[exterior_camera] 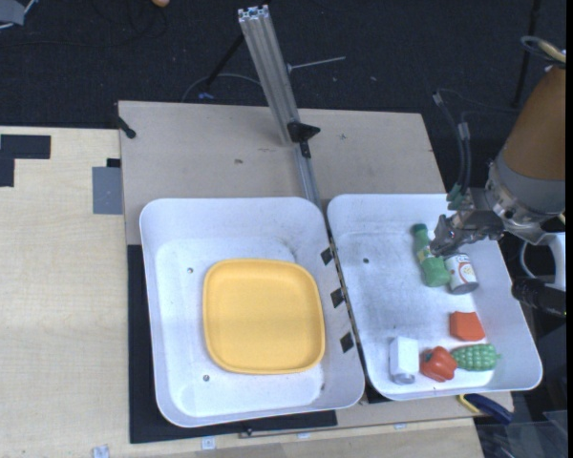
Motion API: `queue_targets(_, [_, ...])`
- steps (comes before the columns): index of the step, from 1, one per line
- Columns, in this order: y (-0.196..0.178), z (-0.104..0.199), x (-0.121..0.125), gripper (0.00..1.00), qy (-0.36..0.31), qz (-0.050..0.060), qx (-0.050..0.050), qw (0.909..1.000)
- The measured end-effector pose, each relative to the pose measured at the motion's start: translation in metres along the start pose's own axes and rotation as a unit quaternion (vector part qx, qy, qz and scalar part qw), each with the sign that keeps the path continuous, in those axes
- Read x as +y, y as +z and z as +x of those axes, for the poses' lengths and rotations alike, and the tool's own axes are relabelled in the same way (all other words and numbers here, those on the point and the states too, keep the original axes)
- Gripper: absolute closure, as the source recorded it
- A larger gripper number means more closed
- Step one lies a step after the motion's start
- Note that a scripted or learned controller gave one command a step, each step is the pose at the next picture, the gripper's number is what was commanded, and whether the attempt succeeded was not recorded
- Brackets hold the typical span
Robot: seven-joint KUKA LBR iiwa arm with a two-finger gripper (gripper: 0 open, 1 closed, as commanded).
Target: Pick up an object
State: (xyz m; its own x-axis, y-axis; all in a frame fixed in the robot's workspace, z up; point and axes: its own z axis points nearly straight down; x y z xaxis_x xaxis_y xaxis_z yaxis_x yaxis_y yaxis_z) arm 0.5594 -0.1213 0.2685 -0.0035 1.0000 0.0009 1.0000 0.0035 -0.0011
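At the left we see a shallow white bin (pixel 162 256) that holds a yellow square plate (pixel 264 315), lying flat near its middle. Beside it, the right bin (pixel 382 284) carries the small things. Along its near edge sit a white block (pixel 403 359), a red pepper-shaped toy (pixel 438 364) and a knobbly green toy (pixel 475 356), close together, with an orange block (pixel 466 325) just behind them. Farther back lies a green bottle (pixel 429 259), its long axis running front to back, cap end away from us, with a small can (pixel 461 274) just to its right. The arm (pixel 535 151) comes in from the right, wrist angled down-left, and the gripper (pixel 452 239) hangs right above bottle and can; how far it is open we cannot tell.
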Motion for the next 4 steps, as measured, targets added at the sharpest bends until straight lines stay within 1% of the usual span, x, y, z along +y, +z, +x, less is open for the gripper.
queue_targets(1, [0.013, 0.048, 0.005, 1.00, 0.000, 0.000, 0.000, 1.0000])
queue_targets(2, [0.016, 0.106, 0.013, 1.00, 0.000, 0.000, -0.001, 1.0000])
queue_targets(3, [0.011, 0.156, 0.025, 1.00, 0.000, -0.001, -0.001, 1.0000])
queue_targets(4, [0.010, 0.205, 0.045, 1.00, 0.001, 0.000, -0.001, 1.0000])
